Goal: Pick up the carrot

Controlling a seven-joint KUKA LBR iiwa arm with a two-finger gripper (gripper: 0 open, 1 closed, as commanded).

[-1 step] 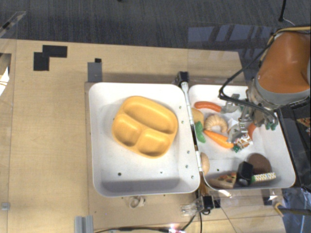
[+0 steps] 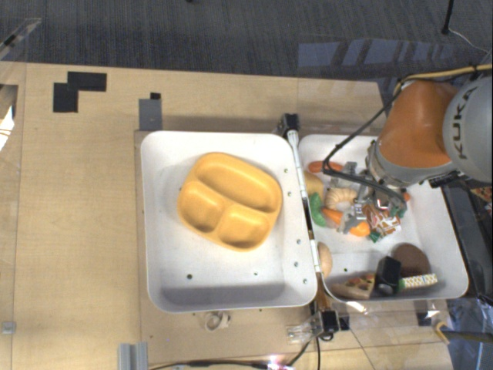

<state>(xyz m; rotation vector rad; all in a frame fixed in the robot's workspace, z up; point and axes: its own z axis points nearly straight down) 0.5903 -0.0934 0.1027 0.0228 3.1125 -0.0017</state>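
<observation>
fingers low over the carrot in the crowded right bin

two white bins sit side by side on the worktop [image 2: 69, 230]; the left bin [image 2: 166, 284] carries just a yellow tray [image 2: 229, 199] with three hollows, lying a little toward its far left part, well away from the work; the right bin [image 2: 454, 272] is where the clutter is, which is likely why the arm [image 2: 420, 126] reaches in over its far right corner and bends down toward its left half.

the carrot [image 2: 333, 216] lies near the left wall of the right bin, about midway along it, orange with a green end toward the wall; it is hemmed in, with a pale lumpy food item [image 2: 337, 199] touching or just beside it on the far side and a bright wrapper [image 2: 385, 220] just to its right; a brown round item [image 2: 410, 259] and a dark block [image 2: 387, 272] sit nearer the front edge, apart from it.

the fingers [image 2: 356, 216] hang just beside the carrot's right end, low in the pile; whether they are spread or pressed together i cannot tell, as the metal blurs into the wrapper; nothing shows the carrot pinched; my judgement: the grasp is not yet secured, and the close neighbours risk being caught instead.
</observation>
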